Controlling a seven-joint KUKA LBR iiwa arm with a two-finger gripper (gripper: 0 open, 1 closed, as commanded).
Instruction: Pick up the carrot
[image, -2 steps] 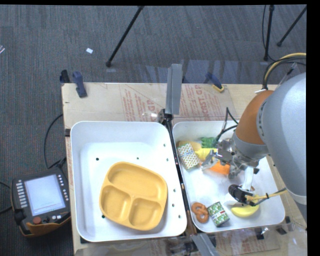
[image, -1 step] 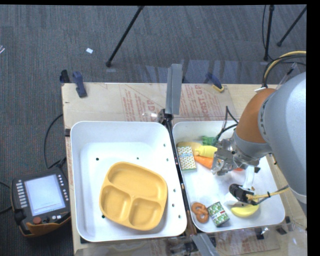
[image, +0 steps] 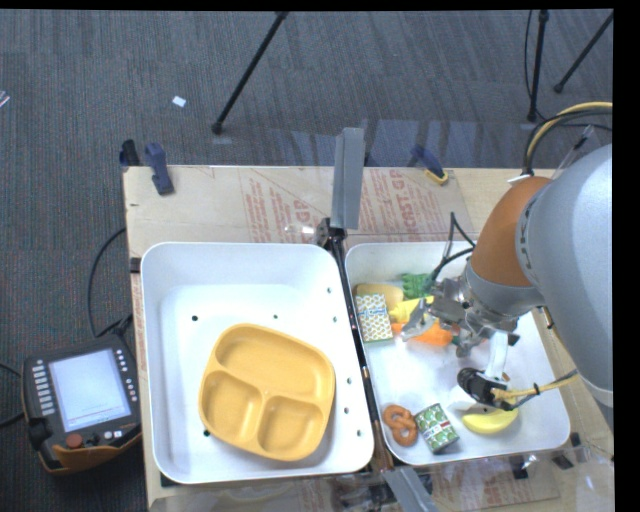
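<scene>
Gripper (image: 428, 325) low over the orange carrot (image: 436, 337) in the right white bin (image: 555, 420).
The gripper hides its tips; open or closed, I cannot tell. The carrot lies just beside a small checkered box (image: 374, 317).

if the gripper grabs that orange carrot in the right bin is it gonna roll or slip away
The carrot looks like smooth, stiff toy plastic, so probably light and a bit slippery. Its tapered, rounded shape could roll or pivot if nudged. The gripper sits right at it, with other toys crowded close.
</scene>
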